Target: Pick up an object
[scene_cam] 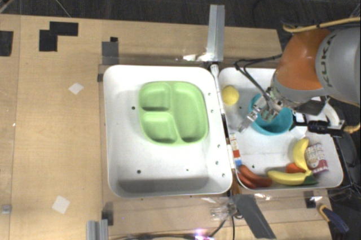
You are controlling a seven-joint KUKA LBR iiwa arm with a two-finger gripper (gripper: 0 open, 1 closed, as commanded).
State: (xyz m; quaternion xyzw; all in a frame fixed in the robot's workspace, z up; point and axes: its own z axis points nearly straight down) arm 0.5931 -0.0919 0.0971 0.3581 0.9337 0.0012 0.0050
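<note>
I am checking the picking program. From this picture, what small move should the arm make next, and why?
Probably a short descent. The claw hovers above the round teal bowl in the right white bin, with nothing visibly gripped. The yellow ball lies apart, to the bowl's left, so the bowl's rim looks the nearest target.

A green three-compartment tray lay centred in the left white bin. The wooden bench carried black markings at ten o'clock. A grey metal post stood at twelve o'clock, between the bins.
</note>
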